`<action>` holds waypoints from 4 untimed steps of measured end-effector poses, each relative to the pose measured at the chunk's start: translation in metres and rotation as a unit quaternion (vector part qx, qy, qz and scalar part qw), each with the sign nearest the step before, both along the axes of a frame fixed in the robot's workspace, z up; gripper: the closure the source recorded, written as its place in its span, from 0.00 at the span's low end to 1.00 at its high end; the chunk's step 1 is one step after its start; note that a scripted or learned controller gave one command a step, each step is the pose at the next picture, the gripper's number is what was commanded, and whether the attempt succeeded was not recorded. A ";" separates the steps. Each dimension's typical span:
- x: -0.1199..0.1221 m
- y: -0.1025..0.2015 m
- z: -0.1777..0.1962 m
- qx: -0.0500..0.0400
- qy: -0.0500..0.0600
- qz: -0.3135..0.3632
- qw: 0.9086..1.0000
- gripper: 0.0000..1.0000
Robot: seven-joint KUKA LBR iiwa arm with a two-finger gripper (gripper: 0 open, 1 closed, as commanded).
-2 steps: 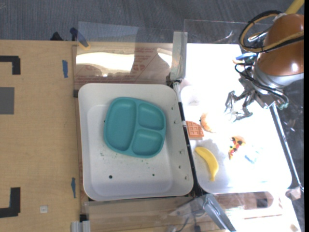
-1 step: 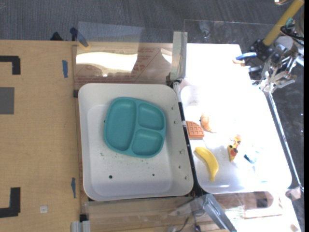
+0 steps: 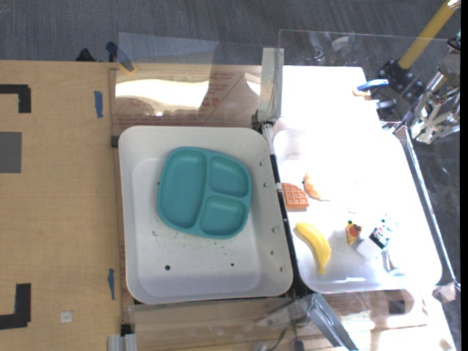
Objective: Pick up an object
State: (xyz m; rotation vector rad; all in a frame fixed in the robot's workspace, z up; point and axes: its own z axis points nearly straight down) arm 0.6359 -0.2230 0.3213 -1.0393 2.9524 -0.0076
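The right white bin [image 3: 344,152] holds a yellow banana [image 3: 314,246], an orange waffle-like square [image 3: 295,196] and a small orange piece [image 3: 314,187] beside it. Near the bin's front right lie a small red and yellow toy [image 3: 354,232] and a small black, white and blue item [image 3: 380,236]. In the left bin [image 3: 139,218] a teal divided plate [image 3: 205,192] lies flat. The gripper [image 3: 433,121] hangs at the far right, past the right bin's back corner and well away from every object.
A clear upright panel [image 3: 271,86] stands at the back between the bins. Brown cardboard [image 3: 51,196] covers the bench on the left. A yellow rod [image 3: 431,26] and black fittings with cables [image 3: 398,79] crowd the top right corner.
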 end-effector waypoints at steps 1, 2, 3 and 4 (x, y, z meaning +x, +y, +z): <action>-0.017 0.000 0.048 0.000 -0.002 -0.074 0.997 1.00; -0.031 0.000 0.077 0.002 -0.001 -0.224 0.975 1.00; -0.039 0.000 0.118 0.004 -0.001 -0.382 0.924 1.00; -0.062 0.002 0.168 0.005 -0.002 -0.540 0.841 1.00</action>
